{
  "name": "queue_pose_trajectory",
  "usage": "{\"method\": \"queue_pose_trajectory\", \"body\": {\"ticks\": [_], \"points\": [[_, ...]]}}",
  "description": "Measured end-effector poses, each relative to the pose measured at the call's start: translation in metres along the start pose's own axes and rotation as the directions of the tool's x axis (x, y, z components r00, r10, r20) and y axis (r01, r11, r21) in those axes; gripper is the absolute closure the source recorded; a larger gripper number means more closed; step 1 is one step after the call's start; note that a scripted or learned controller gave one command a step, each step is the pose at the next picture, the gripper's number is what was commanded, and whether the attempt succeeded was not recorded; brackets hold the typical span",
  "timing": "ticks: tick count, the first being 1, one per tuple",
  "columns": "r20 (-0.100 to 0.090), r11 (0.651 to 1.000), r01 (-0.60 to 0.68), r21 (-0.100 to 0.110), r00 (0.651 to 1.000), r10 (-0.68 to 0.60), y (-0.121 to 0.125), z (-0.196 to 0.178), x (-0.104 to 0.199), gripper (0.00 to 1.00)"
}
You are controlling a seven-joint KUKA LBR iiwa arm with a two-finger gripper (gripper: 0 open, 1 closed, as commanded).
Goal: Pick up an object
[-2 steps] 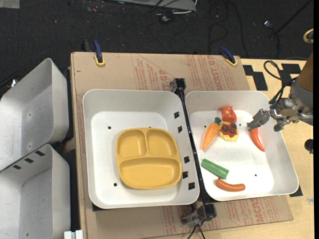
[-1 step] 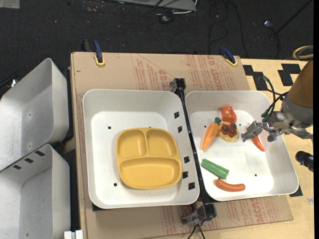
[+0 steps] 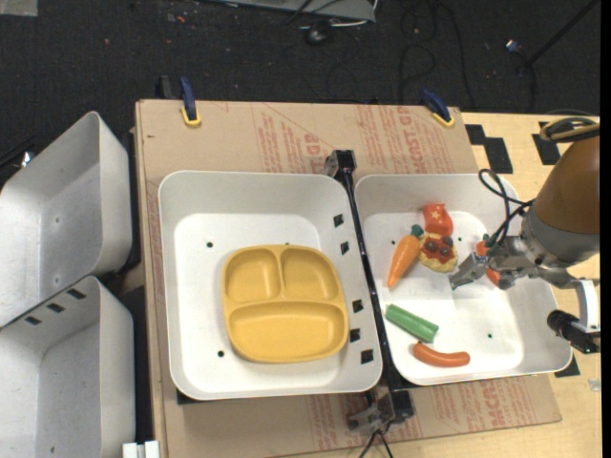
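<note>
**Arm low over the right bin, toys beside the gripper**

Start from the black divider (image 3: 361,256) between the two bins. Left of it you see one left bin (image 3: 181,284) holding one yellow sectioned plate (image 3: 284,302). Red printing runs across the cardboard (image 3: 286,132) under both bins, but you cannot read it. Right of the divider, the right bin (image 3: 496,351) holds four toys: one carrot (image 3: 403,259), one green piece (image 3: 411,322) just below it, one red sausage (image 3: 441,356) nearest the front wall, and one red-topped toy (image 3: 438,238) whose details blur together. Farther right, the gripper (image 3: 474,270) sits near that toy; you cannot tell whether its fingers are spread or pressed together. The arm (image 3: 573,208) is cut off at the frame edge.
</note>
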State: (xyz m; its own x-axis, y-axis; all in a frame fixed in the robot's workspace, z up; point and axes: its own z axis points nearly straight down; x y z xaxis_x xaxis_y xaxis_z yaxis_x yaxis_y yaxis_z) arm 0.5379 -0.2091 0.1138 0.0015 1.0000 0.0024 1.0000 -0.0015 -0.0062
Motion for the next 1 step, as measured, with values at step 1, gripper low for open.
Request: {"method": "queue_pose_trajectory", "body": {"ticks": [1], "points": [[0.003,1.000,0.000,-0.008,1.000,0.000,0.0019,-0.0133,-0.0007,1.00]]}}
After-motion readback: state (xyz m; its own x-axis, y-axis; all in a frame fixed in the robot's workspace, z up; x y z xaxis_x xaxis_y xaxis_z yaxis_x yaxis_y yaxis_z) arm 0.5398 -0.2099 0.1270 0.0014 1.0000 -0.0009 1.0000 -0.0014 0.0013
